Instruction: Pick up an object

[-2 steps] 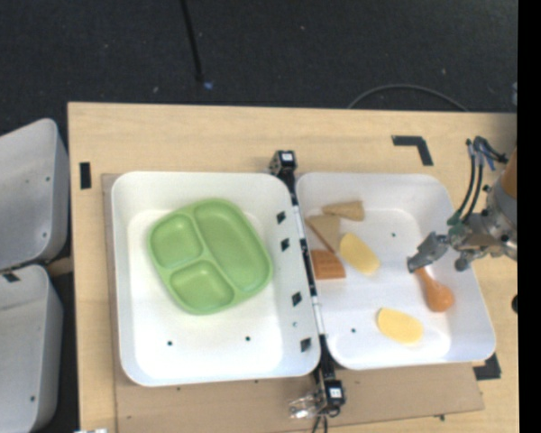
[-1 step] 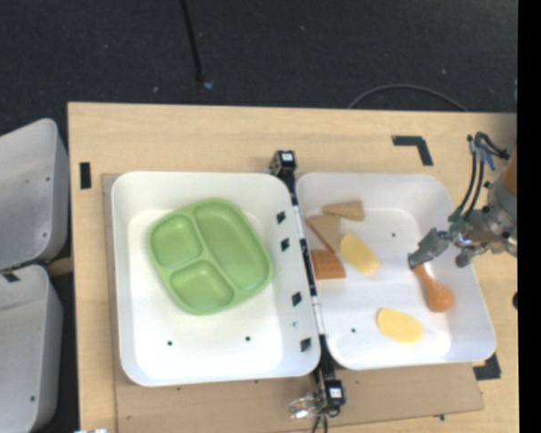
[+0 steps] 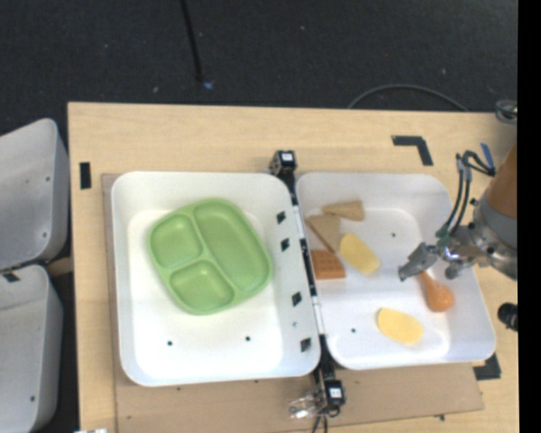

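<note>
While over right white bin [image 3: 464, 332]:
Gripper [image 3: 426, 264]: fingers spread, ungrasping.
Object: smooth orange carrot-shaped plastic piece [image 3: 436, 292], just beside.
Left bin: glossy green compartment tray [image 3: 209, 255].

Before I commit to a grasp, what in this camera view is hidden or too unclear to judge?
- Gripper: too small and blurred to tell whether it is touching the orange piece just beneath it.
- Orange piece: its upper end is covered by the gripper.
- Arm: cut off by the right side of the view.
- Brown block: its left side sits against the right bin's wall; contact unclear.
</note>
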You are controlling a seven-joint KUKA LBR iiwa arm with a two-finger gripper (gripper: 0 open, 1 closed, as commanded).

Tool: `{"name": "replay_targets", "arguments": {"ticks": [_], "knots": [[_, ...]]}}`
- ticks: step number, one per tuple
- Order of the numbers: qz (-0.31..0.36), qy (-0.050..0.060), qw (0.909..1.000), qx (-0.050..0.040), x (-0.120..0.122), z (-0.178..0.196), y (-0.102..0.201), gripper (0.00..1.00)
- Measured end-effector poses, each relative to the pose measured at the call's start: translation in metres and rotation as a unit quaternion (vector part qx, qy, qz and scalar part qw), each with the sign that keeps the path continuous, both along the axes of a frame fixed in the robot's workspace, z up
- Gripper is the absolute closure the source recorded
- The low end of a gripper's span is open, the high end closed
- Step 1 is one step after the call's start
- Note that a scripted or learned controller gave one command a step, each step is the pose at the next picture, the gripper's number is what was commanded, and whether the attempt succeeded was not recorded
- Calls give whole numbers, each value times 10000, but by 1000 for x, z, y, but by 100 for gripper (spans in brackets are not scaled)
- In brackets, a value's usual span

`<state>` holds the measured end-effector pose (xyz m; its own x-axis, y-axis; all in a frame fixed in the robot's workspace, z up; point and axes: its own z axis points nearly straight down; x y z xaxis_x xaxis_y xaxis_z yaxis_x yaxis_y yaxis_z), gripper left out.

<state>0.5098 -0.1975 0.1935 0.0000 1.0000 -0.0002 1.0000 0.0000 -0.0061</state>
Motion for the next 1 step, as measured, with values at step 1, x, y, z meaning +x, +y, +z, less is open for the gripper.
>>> {"name": "replay_targets", "arguments": {"ticks": [1], "knots": [[-3,8,10000,4,-7,-56,-10,0]]}}
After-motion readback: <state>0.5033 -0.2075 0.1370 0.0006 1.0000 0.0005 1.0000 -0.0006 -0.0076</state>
